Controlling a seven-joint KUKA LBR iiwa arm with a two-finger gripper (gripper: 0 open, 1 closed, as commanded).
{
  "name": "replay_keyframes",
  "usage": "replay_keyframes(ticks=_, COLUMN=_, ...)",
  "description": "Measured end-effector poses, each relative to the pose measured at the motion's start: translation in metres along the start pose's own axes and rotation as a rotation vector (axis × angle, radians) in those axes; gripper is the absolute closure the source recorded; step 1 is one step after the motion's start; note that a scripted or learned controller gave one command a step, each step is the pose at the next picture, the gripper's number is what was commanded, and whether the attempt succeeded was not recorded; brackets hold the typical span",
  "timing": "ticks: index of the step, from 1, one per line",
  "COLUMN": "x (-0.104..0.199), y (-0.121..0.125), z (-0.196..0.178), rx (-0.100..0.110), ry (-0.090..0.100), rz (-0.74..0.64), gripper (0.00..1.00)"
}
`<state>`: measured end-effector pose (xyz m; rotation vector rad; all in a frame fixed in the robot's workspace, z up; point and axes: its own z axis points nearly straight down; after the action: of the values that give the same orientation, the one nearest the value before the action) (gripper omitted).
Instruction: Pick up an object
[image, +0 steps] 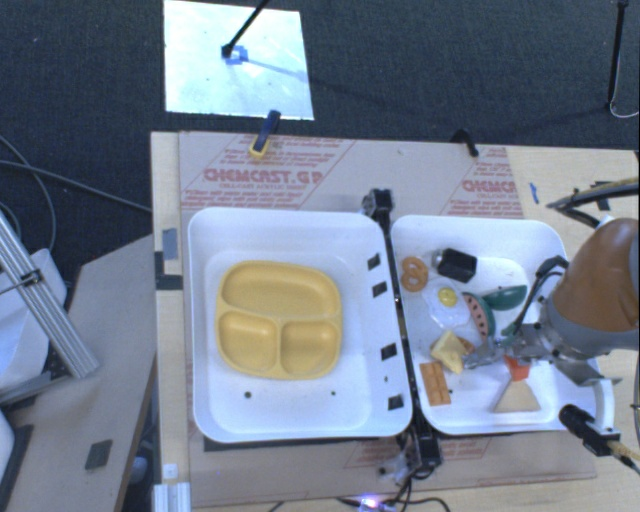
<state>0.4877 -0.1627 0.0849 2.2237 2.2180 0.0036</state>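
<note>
— Over the right bin (545, 235), you see the fingers (487, 352) low among toy food.

— Apart or together?

— You cannot tell. They sit beside a cheese wedge (450, 350); a yellow tray (279, 318) fills the left bin (200, 300).

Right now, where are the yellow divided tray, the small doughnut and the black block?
yellow divided tray (280, 318), camera view, central ridge between its compartments.
small doughnut (413, 272), camera view, on its ring.
black block (457, 264), camera view, top face.

The surface (330, 165), covered in printed cardboard, carries two white bins side by side: left bin (205, 300), right bin (545, 235).
</note>
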Motion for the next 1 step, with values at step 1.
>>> replay_keyframes(ticks=1, x=0.0349, y=0.0773, z=-0.0004, rx=-0.006, ry=-0.001, rz=-0.012, gripper=0.0)
